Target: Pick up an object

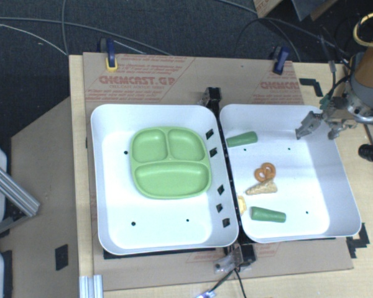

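Observation:
The right bin (326,185) holds a green cylinder (241,139) near its back left corner, an orange pretzel-shaped piece (265,171), a tan wedge (262,189) just below it, and a second green cylinder (268,215) near the front. My gripper (319,126) hangs over the back right part of this bin, its fingers spread apart with nothing between them. It is well to the right of all the objects.
The left bin (112,222) holds a green divided plate (171,162). A row of black clips (219,191) runs along the seam between the bins. Blue clamps (112,59) hold the cardboard base at the back. Cables lie on the dark floor behind.

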Tool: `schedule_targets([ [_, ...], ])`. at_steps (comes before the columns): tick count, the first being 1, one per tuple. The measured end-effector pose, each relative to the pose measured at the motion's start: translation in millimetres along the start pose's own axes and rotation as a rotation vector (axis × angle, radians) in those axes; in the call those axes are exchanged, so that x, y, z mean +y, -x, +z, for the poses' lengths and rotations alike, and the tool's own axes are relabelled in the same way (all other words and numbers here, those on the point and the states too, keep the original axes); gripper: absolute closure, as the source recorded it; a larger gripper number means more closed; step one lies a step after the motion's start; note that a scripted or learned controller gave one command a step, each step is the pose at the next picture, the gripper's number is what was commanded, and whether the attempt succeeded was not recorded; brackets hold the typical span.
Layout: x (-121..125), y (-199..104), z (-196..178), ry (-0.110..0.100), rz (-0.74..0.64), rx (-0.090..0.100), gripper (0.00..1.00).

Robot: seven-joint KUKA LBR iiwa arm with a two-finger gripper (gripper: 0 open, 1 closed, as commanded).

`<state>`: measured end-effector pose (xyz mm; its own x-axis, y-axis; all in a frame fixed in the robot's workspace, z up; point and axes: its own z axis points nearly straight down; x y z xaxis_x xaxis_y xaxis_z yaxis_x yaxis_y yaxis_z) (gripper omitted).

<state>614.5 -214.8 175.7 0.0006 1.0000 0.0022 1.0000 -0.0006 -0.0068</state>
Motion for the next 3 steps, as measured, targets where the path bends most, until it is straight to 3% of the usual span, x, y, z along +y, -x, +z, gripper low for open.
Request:
schedule_targets([
  [1, 7, 1, 60, 0.001, -0.002, 0.000, 0.00],
  [2, 9, 1, 45, 0.009, -0.002, -0.002, 1.00],
  [3, 19, 4, -15, 0.015, -0.002, -0.005, 1.00],
])
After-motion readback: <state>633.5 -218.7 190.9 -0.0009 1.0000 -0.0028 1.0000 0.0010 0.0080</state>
